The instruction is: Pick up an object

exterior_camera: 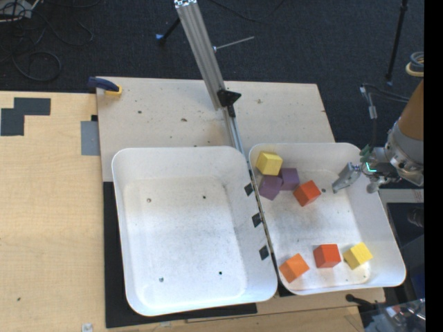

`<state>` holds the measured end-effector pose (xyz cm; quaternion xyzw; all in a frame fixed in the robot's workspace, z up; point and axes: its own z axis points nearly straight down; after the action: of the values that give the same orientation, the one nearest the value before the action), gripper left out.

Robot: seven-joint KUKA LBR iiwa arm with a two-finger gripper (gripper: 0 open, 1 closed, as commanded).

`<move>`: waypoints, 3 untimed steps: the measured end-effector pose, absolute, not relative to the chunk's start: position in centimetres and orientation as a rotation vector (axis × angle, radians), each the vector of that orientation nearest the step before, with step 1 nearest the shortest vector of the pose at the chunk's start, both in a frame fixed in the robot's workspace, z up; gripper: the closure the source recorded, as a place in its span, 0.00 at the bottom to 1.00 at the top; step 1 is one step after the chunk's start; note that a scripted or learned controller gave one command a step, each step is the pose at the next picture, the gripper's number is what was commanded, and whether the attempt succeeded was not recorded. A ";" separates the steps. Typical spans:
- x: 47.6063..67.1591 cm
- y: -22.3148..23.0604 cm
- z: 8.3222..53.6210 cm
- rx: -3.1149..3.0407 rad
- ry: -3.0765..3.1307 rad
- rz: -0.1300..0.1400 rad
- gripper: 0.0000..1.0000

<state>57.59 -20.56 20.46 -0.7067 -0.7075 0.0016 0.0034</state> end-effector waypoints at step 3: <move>57.3 -20.6 9.2 -2.222 -2.219 0.000 0.00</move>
<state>57.28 -20.65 9.15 -0.7077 -0.7065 0.0001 0.0005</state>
